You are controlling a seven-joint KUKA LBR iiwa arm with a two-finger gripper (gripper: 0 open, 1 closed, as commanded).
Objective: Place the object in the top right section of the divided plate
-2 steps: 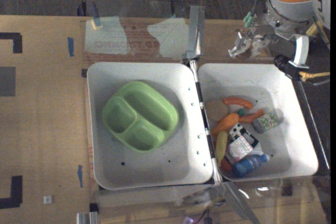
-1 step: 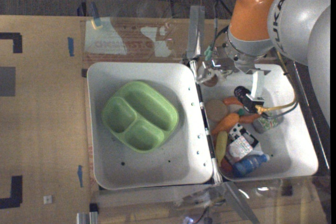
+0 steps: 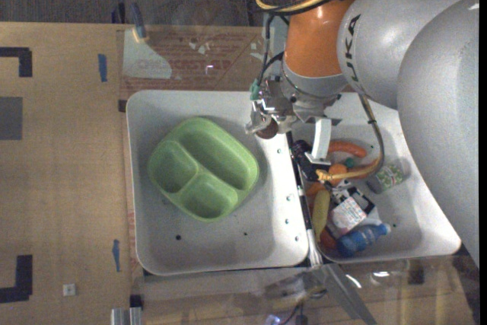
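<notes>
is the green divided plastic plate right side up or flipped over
Right side up: the green divided plastic plate lies flat in the left white bin, its three hollow compartments and raised dividers facing the camera.

A divided plate [image 3: 203, 167] lies in the left bin [image 3: 152, 240]. The right bin [image 3: 426, 232] holds a heap of small items [image 3: 346, 202] against its left wall. The gripper [image 3: 266, 122] hangs over the left bin's upper right corner, just beside the plate.
</notes>
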